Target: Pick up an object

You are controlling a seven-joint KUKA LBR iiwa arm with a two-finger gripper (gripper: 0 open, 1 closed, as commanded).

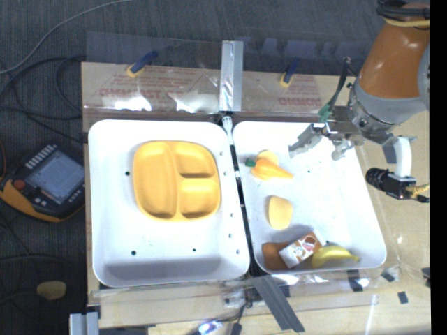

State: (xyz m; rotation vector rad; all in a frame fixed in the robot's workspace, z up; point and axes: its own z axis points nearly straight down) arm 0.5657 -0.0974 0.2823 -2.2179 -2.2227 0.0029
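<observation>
nothing picked yet: gripper (321,144) spread open and bare above the right bin (374,218), toy carrot (269,167) just beside, pale slice (279,212), bottle (293,252) and banana (334,256) lying untouched nearer the front.

Dark grey carpet (84,5) covers the floor around a pale wooden bench (94,82). A thin white cable (105,5) trails across the carpet. At the left, a teach pendant (42,180) with orange casing lies on the floor among black cables (42,82).
</observation>
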